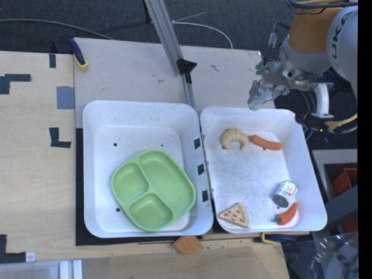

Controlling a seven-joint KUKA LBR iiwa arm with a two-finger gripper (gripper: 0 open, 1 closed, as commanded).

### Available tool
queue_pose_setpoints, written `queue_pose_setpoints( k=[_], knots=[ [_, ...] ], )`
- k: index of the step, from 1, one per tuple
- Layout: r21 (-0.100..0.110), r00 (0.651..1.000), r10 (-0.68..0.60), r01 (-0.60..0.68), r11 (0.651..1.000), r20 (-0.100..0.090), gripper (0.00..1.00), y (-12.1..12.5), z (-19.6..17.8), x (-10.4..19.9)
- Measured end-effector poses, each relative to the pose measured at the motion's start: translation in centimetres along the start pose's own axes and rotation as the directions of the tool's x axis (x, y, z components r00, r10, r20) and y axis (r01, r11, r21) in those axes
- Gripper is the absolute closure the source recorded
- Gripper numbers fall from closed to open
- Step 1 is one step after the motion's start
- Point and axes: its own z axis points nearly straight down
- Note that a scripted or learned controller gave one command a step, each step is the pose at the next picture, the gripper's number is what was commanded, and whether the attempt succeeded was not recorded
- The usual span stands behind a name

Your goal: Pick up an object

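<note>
The right bin holds five things: a croissant near its upper middle, a sausage just right of it, a can at lower right, a chili just below the can, and a pizza slice at the bottom edge. The gripper hangs at the upper right of the frame, over the bin's top rim, well apart from the croissant and holding nothing; how far its jaws stand apart I cannot tell. The left bin bears a green tray with three compartments. A cookie lies below the bins at the bottom centre. A metal pole slants down from the top of the frame.
</note>
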Motion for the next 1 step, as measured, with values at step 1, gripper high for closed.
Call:
queue_pose_setpoints(
  k=[1],
  knots=[
    [0.001,1.0,-0.001,0.001,1.0,0.0,1.0,-1.52,1.93,5.42]
  ],
)
